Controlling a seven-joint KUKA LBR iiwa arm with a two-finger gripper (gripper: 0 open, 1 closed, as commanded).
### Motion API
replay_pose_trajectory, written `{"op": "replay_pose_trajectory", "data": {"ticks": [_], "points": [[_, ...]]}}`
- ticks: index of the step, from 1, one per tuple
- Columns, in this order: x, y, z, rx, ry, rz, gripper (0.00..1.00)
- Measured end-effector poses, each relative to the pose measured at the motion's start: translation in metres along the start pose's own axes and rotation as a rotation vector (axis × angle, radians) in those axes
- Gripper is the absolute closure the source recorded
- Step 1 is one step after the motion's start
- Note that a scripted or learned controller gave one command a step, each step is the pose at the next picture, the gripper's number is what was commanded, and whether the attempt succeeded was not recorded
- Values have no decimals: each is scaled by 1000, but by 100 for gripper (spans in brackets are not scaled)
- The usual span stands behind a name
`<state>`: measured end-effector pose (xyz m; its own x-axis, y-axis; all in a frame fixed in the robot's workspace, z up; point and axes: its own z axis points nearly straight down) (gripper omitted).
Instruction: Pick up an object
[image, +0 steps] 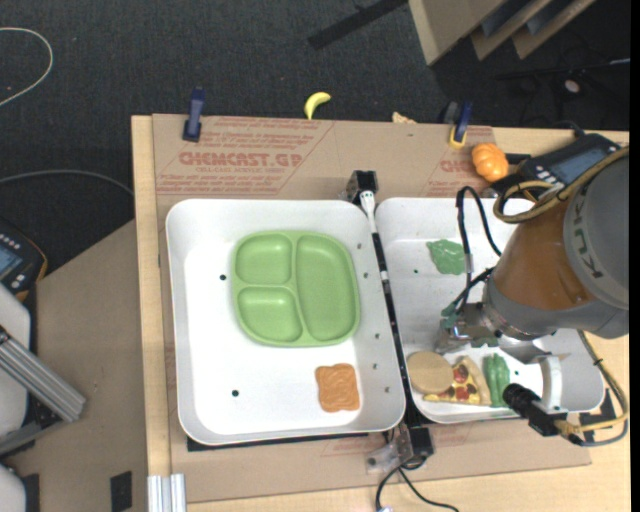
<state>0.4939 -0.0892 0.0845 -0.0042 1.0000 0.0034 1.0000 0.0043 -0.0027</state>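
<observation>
My gripper (458, 328) hangs low over the right bin (410, 232), just above its near corner, with the grey and orange arm behind it covering the bin's right side. Right below the gripper lie a round tan bun (431, 373), a pizza slice (462, 383) and a green pepper-like piece (496, 374). A green leafy piece (447, 255) rests further back in the same bin. The left bin (195, 300) holds a green divided plate (296, 288) and an orange waffle piece (338, 388) near its front.
The two bins meet along a black divider strip (381, 290). On the cardboard behind the bins sit a small orange fruit (489, 161) and a yellow banana toy (316, 102). Blue clamps (193, 116) grip the back edge. Cables loop over the right bin.
</observation>
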Motion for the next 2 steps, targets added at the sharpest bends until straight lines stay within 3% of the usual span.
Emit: {"op": "replay_pose_trajectory", "data": {"ticks": [1,2], "points": [[68,64,-107,-19,-2,-6,100],[154,41,-148,-8,-1,-6,100]]}}
